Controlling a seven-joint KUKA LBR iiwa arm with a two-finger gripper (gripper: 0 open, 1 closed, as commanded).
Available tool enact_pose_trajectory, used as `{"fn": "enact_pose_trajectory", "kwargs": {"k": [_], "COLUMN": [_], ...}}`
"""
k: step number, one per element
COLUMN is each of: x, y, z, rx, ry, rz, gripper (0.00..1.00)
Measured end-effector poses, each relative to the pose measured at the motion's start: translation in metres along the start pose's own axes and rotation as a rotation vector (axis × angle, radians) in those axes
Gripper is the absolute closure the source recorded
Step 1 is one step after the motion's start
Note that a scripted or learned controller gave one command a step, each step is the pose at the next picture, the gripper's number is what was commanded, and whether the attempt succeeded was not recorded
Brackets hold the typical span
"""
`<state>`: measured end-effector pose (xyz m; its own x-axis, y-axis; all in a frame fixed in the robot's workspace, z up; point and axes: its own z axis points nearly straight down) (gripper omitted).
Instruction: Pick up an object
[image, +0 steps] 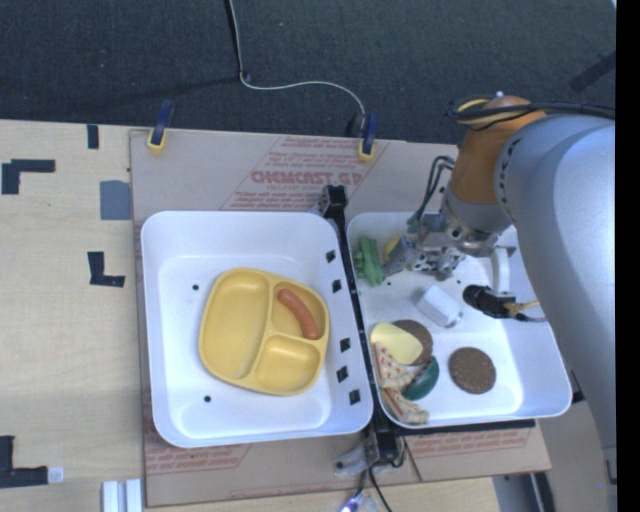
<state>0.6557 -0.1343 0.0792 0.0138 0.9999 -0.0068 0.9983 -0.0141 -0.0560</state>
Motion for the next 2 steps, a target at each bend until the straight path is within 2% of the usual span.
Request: {"fn": "enact_pose_trajectory", "kwargs": {"k": [1,2], "x": [-0.0034,-0.0045], "y": [0.0006,0.0007], "z": [0.0006,0.0007], "rx": [0.003,0.005], "ry": [0.013,0.016], "rz": [-0.004,-0.005], "gripper": [0.0,0.0]}}
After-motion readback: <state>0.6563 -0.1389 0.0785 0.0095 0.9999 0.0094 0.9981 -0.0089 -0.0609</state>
